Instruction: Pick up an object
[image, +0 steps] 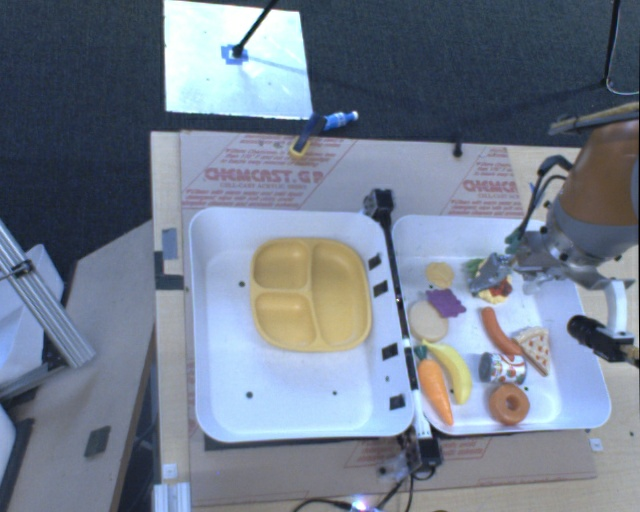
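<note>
My end effector (492, 272) hangs over the upper part of the right bin (590, 405), my arm (600, 200) reaching in from the right side of the camera view. Its tip sits right over a small red and yellow toy (494, 291) lying there; I cannot tell whether my fingers are apart or together, nor whether they touch that toy.

The other toy foods lie spread across the right bin's floor. A small yellow round piece (440, 273) sits near the upper left, with a purple piece (445, 302) just below it and a pale tan disc (428, 321) below that. A banana (453, 368) and a carrot (434, 390) lie side by side toward the bin's lower left, touching or nearly so. A sausage (499, 335) lies slantwise in the middle, a pizza slice (533, 349) just to its right, a small can (500, 368) below the sausage, and a doughnut (509, 403) near the lower edge.

The left bin (220, 400) holds a yellow divided plate (309, 293) with three compartments, lying flat near its centre. Both bins rest side by side on the tabletop (260, 170), which carries red printed lettering. A blue and yellow tool (322, 128) lies at the tabletop's far edge.
</note>
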